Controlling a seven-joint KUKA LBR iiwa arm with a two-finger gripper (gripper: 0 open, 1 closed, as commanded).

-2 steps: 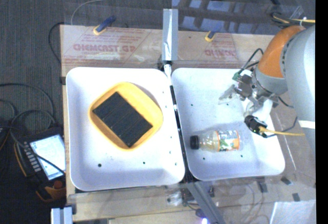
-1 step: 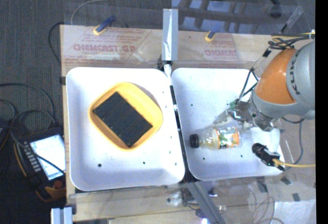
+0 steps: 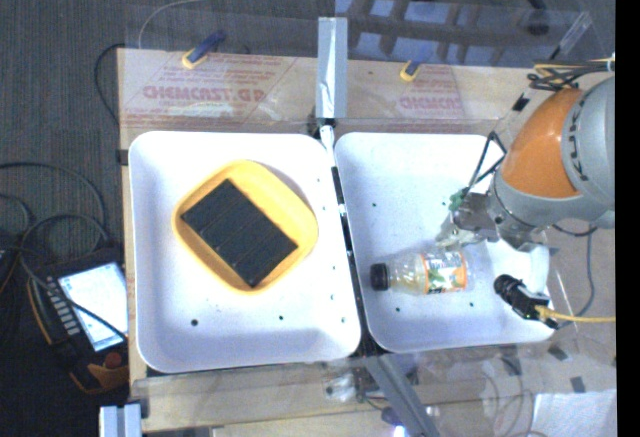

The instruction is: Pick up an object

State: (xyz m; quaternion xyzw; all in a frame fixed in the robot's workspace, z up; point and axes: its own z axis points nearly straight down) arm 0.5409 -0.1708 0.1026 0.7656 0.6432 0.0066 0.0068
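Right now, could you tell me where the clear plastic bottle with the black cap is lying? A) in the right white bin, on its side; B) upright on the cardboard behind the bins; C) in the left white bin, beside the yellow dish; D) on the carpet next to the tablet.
A: the clear plastic bottle with the black cap lies on its side in the right white bin, cap pointing toward the divider.

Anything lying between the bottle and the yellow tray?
In the camera view, only bare white bin floor and the two bins' adjoining rims lie between the bottle and the yellow tray.
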